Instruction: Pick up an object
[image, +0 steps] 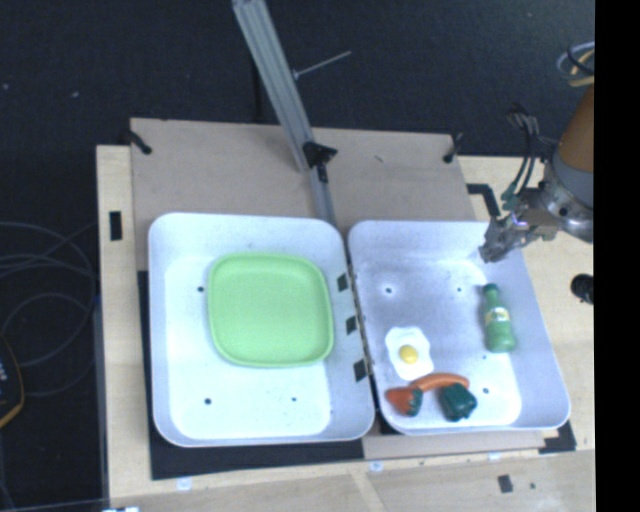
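Observation:
The right bin (420, 255) holds a green bottle (496, 319) lying near its right wall, a fried egg toy (408, 352), an orange sausage (440, 381), a red-and-green piece (405, 400) and a dark green piece (458, 401) along its front. My gripper (496, 246) hangs over the bin's far right corner, above and behind the bottle. Nothing shows between its fingers.
A light green square plate (270, 309) lies in the left bin (180, 390). A grey metal bar (285, 95) slants down from the top toward the gap between the bins. Cables hang by the arm at the right.

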